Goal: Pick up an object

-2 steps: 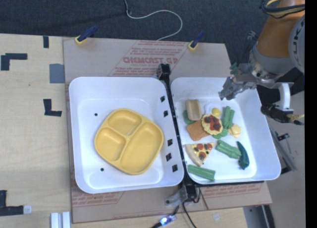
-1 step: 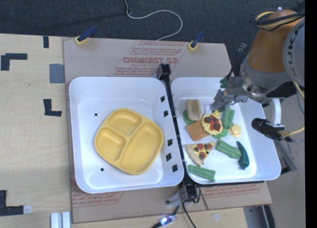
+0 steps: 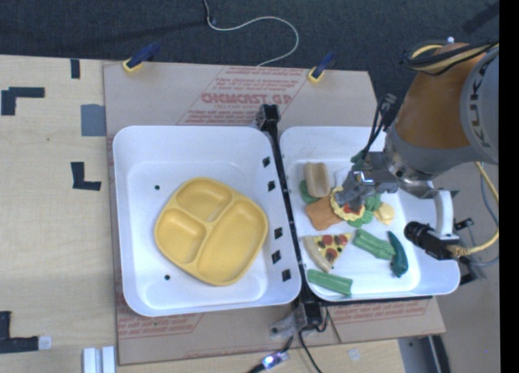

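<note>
The gripper point(image 3: 353, 193) hung low over the toy food heaped mid-way across the right bin point(image 3: 422, 282), above the brown slice point(image 3: 321, 213); its opening could not be told. A good grasp probably needed one isolated piece, clear of the neighbours.
</note>
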Available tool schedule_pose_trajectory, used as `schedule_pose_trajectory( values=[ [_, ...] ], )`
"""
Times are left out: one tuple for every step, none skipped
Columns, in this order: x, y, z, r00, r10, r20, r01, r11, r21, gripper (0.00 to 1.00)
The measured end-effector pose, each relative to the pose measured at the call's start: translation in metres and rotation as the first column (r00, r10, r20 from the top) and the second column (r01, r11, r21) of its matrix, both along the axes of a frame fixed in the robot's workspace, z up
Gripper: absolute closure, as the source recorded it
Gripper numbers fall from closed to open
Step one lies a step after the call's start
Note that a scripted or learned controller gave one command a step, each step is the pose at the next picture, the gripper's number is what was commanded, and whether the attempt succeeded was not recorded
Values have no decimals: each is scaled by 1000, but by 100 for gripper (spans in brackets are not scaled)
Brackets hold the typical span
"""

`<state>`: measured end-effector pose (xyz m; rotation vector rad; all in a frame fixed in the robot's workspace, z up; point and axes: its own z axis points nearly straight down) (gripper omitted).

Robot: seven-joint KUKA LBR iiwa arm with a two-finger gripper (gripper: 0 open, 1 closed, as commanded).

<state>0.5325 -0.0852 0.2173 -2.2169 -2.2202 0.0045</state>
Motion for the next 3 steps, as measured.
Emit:
schedule_pose_trajectory(
  values=[
    [-16,-1,6,1000,-1,2,1,1000,0,100],
    [-3,-7,-4,1000,0,2,0,1000,-1,100],
    [-7,-9,17,1000,-1,5,1,1000,-1,100]
  ],
)
